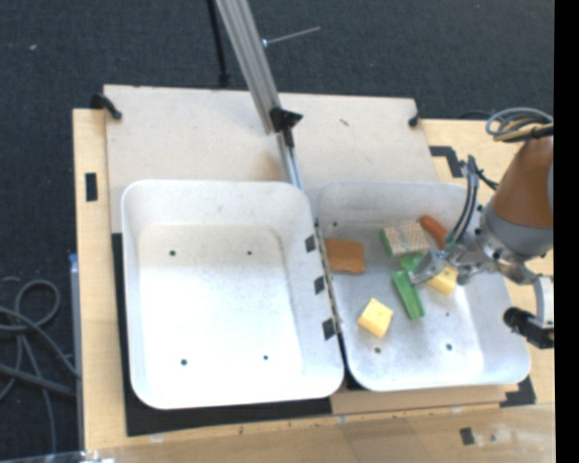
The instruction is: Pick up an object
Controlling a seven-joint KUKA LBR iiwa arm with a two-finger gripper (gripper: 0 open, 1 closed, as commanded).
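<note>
Five small objects lie in the right-hand shallow white plastic bin (482, 360), and none of them is lifted yet. They are a flat brown rounded block (345, 256) near the bin's left wall, a pale yellow foam cube (374, 317) below it, a speckled tan sponge-like block (403, 238), a long green plastic piece (407, 293) lying on the floor of the bin, and a small orange piece (432, 228) toward the back. A second yellow block (444, 280) sits just beside the tip of the two-finger gripper (430, 272).

The grey arm with its orange band (526, 186) reaches in from the right and is low inside this bin, its tip close to the green piece and the second yellow block. I cannot tell from this slanted view how the gripper is set, nor whether it touches anything.

The left-hand shallow white plastic bin (135, 258) lies well apart from the arm.

As a judgement, the approach is made but the grasp is not confirmed. Closing on an object and raising it are what is left.
</note>
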